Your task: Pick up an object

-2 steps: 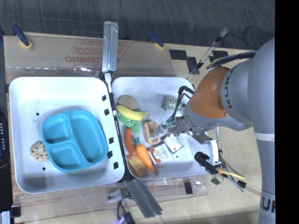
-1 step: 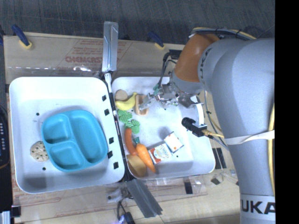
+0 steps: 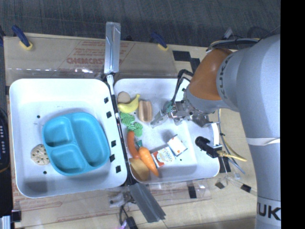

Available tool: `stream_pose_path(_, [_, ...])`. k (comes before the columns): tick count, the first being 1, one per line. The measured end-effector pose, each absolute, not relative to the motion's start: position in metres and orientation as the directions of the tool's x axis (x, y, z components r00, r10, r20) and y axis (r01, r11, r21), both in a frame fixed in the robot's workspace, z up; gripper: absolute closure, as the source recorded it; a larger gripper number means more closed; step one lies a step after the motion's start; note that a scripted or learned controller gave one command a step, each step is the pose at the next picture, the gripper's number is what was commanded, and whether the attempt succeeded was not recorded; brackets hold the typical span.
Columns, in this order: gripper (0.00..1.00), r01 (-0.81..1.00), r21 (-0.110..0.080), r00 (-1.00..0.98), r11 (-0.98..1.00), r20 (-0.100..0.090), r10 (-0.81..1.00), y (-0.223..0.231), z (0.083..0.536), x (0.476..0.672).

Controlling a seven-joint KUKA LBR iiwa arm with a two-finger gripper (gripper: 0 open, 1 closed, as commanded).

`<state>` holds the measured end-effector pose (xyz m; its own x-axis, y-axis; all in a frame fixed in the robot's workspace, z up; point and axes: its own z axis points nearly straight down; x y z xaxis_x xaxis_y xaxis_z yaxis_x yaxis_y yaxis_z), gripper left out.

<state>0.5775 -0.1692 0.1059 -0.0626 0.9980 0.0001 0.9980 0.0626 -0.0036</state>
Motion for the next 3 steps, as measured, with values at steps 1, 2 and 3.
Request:
stream_pose_path(1, [0.0, 0.997, -0.003, -0.071, 0.071, 0.001, 0.997, -0.17, 0.091, 0.509])
stream_pose_path(2, [0.0, 0.952, 0.0, -0.307, 0.307, 0.0, 0.952, -0.175, 0.153, 0.557])
stream_pose_path(3, [0.0, 0.97, -0.004, -0.243, 0.243, 0.003, 0.97, -0.183, 0.094, 0.498])
